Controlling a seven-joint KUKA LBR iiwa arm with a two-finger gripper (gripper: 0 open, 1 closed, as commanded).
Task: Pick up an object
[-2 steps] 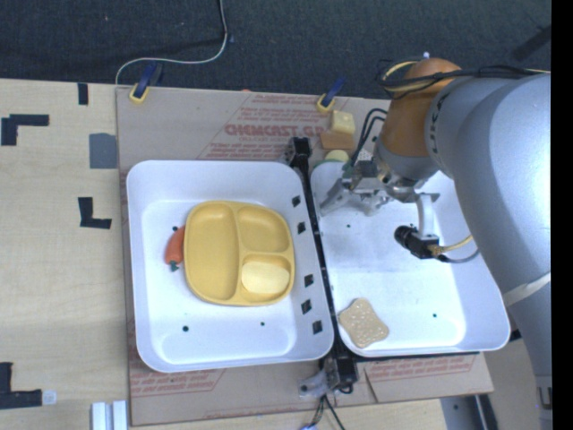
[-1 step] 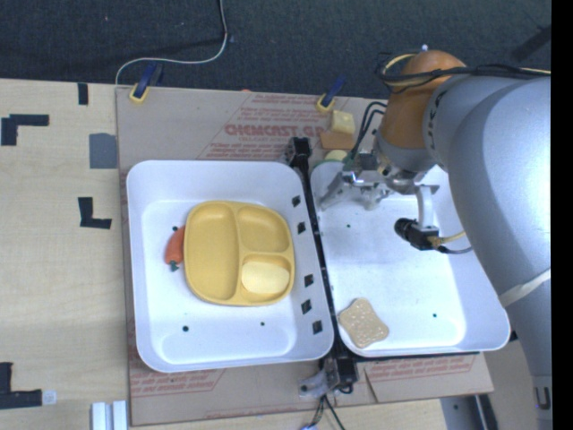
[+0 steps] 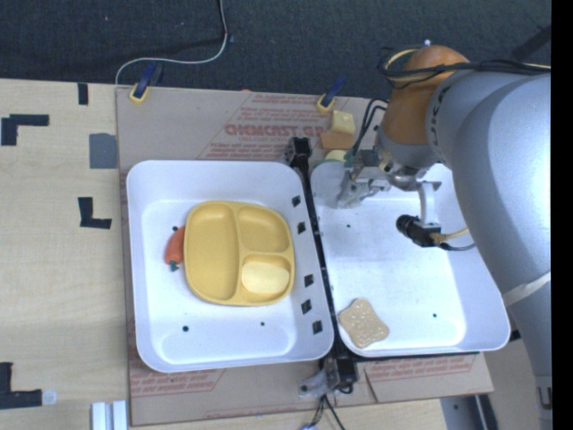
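Nearest the camera, a small metal bracket (image 3: 328,382) sits at the front edge where the two bins meet. Cardboard sheet (image 3: 224,119) with red print lies under both bins, on a wooden bench (image 3: 54,267) with black tape marks.

Right bin (image 3: 448,316): a beige, speckled cracker-like piece (image 3: 363,322) lies flat near the front left corner, close to the divider wall, apart from everything else. It is well apart from the gripper.

Left bin (image 3: 152,330): a yellow divided plate (image 3: 219,249) lies flat in the middle. A pale yellow rounded item (image 3: 265,277) sits in the plate's near-right compartment. An orange-red item (image 3: 174,245), maybe a carrot, lies against the plate's left edge, partly hidden under the rim.

A row of black clips (image 3: 307,267) runs along the seam between the bins.

Farther back, the gripper (image 3: 358,184) is low at the far left corner of the right bin, near the divider. Nothing is visibly held; cannot tell if it is open or closed, the tip is blurred against the white floor. A black fitting with a cable (image 3: 419,229) hangs off the wrist over the bin. The orange band (image 3: 414,97) and the grey arm (image 3: 501,168) fill the right side.

Just beyond the bins' far rim, a yellow-tan block (image 3: 340,125) and a small pale green piece (image 3: 333,157) sit on the cardboard beside the gripper. Two blue-and-yellow clamps (image 3: 143,84) hold the cardboard's far edge. A white cable (image 3: 210,34) loops across the dark floor behind.
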